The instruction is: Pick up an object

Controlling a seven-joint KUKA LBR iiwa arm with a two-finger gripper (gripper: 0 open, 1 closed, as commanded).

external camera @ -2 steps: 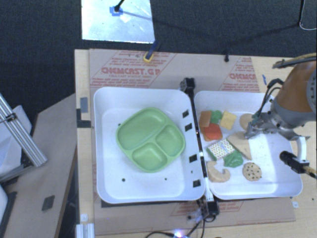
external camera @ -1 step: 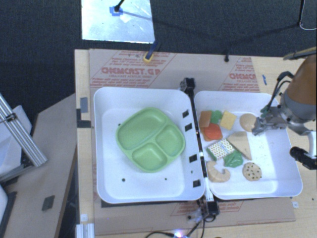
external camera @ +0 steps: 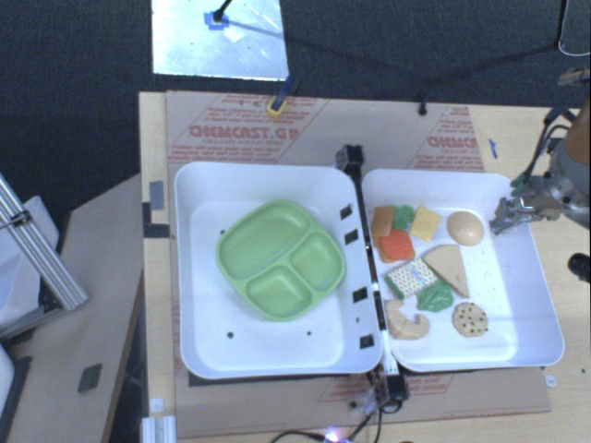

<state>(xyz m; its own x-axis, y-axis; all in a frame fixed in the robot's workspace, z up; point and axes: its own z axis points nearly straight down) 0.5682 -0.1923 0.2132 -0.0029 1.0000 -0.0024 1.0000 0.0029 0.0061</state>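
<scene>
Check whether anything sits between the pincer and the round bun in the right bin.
Nothing visible does. The pincer is at the right bin's right rim, and the round bun lies just left of it with bare white floor between. The other food pieces lie farther left and below.

Green plate [external camera: 281, 261]; chocolate-speckled tan cookie [external camera: 470, 319]

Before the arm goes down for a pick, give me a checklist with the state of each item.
1. Gripper placed above the right bin: ok, over its right rim.
2. Gripper free of a load: cannot tell, too small to read.
3. Objects in reach: ok, the toy foods lie in the right bin.
4. Nearest target clear: ok, the tan round piece sits apart from the yellow block.
5. Green tray out of the path: ok, it lies in the left bin.
</scene>
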